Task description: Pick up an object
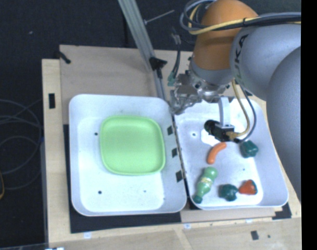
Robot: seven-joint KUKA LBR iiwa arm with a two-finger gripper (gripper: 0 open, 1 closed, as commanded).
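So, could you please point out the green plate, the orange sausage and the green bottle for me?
green plate (132, 145), camera view, middle of its flat face.
orange sausage (216, 151), camera view, middle of its curved body.
green bottle (205, 183), camera view, its midsection.

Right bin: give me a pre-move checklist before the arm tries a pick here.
1. Targets present: ok. Right bin holds an orange sausage, a green bottle, a teal piece, a dark green piece and a red piece.
2. Targets apart: not ok. Dark green and red pieces lie close together.
3. Gripper over a target: not ok. It hangs at the bin's upper left corner, away from the toys.
4. Finger state: cannot tell.
5. Anything held: cannot tell.
6. Left bin: ok. It holds a green plate.
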